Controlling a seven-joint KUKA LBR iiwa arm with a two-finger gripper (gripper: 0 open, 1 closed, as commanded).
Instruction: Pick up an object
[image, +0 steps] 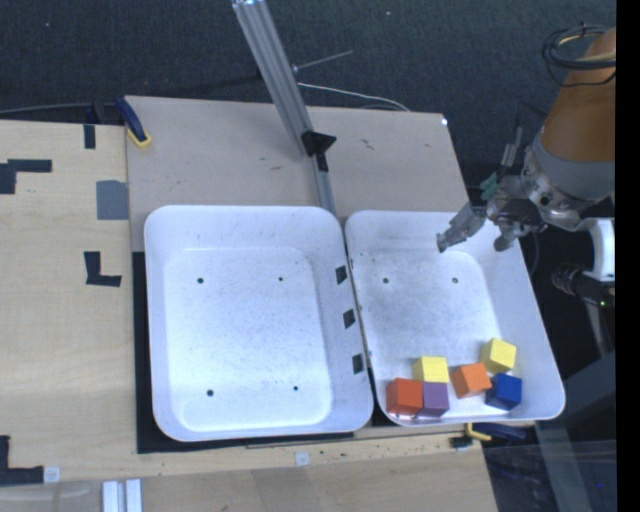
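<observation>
From my seat I see the grey arm with its orange band reaching in from the right, its pincer (478, 226) hanging over the far edge of the right-hand shallow white plastic bin (400, 300). Its two dark fingers look spread apart with nothing between them, so I read it as released and empty. The candidates for picking all sit huddled in that bin's near right corner: a red block (404, 395), a small purple cube (435, 398) touching it, a yellow cube (433, 369) just behind those, an orange block (470, 379), a second yellow cube (499, 353) near the right wall, and a blue cube (507, 389) at the near rim. I judge they have slid into that corner, which makes them crowded and awkward for fingers to straddle. The left-hand white bin (160, 300) sits alongside on the wooden table (60, 300). The pincer is well apart from the blocks, so the approach has not yet begun.
</observation>
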